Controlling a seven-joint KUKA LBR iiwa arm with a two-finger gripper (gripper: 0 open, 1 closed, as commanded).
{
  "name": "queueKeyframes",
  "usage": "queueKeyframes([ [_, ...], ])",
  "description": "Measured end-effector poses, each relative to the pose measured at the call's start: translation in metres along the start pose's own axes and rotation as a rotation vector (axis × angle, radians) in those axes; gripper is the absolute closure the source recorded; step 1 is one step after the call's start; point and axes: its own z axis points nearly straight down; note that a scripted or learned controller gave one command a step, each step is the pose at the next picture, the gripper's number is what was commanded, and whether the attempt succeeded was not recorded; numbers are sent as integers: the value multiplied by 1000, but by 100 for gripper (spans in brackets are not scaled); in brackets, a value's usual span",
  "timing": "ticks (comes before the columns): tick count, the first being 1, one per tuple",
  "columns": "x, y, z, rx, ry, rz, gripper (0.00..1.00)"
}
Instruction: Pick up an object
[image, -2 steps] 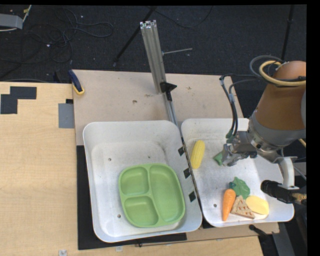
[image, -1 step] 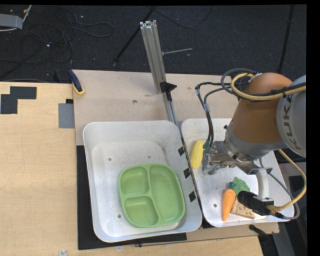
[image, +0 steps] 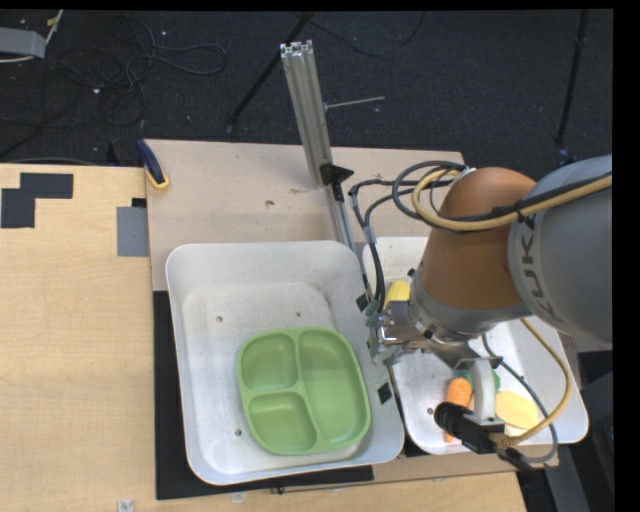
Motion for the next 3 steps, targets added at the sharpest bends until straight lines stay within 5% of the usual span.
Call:
queueKeyframes([
  [1,60,-6,-6,-3,-1,-1,100],
  [2,68,-7,-2,0,-2,2,100],
  [3,67,-7,-2,-1,-2,5,0],
])
